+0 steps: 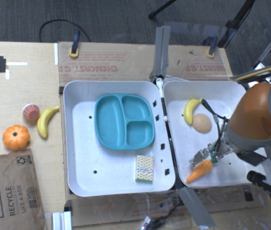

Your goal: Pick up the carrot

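Carrot point(199, 171) lies in right bin point(231, 178), near front wall, tip pointing front-left. Tool point(203, 155) sits low at its thick end, touching or just above. Whether it grips: cannot tell. Step: closing on grasp. Next: confirm hold, then lift straight.

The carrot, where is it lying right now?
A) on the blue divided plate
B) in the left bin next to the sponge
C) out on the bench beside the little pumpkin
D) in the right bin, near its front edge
D: the carrot lies on the floor of the right bin, close to its front edge, with the gripper right above its thick end.
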`<state>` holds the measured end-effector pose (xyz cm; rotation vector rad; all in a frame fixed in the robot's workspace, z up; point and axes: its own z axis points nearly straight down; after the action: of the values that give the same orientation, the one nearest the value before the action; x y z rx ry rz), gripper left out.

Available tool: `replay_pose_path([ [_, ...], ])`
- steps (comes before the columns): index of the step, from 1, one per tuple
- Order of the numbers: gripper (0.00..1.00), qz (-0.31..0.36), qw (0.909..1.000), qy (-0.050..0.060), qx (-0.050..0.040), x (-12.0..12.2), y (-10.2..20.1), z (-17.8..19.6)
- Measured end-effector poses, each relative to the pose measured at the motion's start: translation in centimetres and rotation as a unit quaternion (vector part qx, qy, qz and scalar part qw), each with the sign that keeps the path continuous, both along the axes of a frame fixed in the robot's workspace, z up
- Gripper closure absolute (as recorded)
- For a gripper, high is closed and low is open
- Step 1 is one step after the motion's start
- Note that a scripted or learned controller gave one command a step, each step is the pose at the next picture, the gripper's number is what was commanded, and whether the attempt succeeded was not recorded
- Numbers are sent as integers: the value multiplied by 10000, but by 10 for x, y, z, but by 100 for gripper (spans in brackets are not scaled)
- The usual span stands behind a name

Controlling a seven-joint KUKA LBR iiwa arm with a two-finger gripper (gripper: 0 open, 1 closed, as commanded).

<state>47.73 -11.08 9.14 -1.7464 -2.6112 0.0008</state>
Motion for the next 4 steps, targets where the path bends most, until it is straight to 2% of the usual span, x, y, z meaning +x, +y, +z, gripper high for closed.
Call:
replay_pose_path([
  [1, 100, -15, 10000, 6, 1, 0, -1, 8],
  [2, 0, -17, 10000, 7, 1, 0, -1, 8],
  [3, 0, 1487, 9889, 7, 6, 0, 3, 0],
  [4, 100, 1469, 9892, 1, 5, 0, 3, 9],
])
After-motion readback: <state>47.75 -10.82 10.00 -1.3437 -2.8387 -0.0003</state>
